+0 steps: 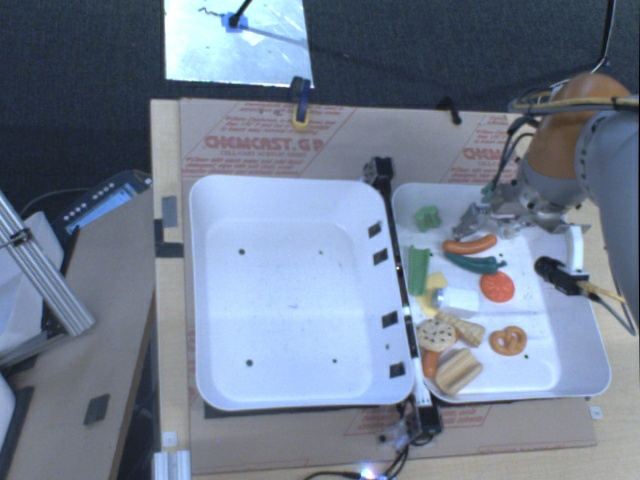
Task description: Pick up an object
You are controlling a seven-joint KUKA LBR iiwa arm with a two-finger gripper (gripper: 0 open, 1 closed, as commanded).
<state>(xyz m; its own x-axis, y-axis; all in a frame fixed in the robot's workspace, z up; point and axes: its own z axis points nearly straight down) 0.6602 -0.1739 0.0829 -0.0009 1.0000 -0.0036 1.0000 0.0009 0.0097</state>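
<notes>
1. Arm (590, 138) comes in from the right, grey w/ orange band, bent down over the right bin (575, 368).
2. Gripper (468, 230) sits low at the bin's upper middle, right above the hot dog (470, 246); can't tell if the fingers are apart or together, too small and blurred.
3. Nothing visibly held; hot dog lies on the bin floor, touching or just under the fingertips, can't tell which.
4. Green pepper (476, 263) lies just below the hot dog, tomato (497, 287) just beside it to the lower right.
5. Small green piece (428, 217) near the bin's upper left corner; green block (418, 269) along the left wall, yellow bit (436, 282) and white block (459, 299) next to it.
6. Lower left of the bin: cookie (435, 335), crackers (463, 327), bread roll (458, 370), carrot (429, 362) at the wall. Pretzel (508, 341) to their right.
7. Left bin (215, 203) sits beside it on the counter (170, 288), clips (378, 230) along the shared edge.
</notes>
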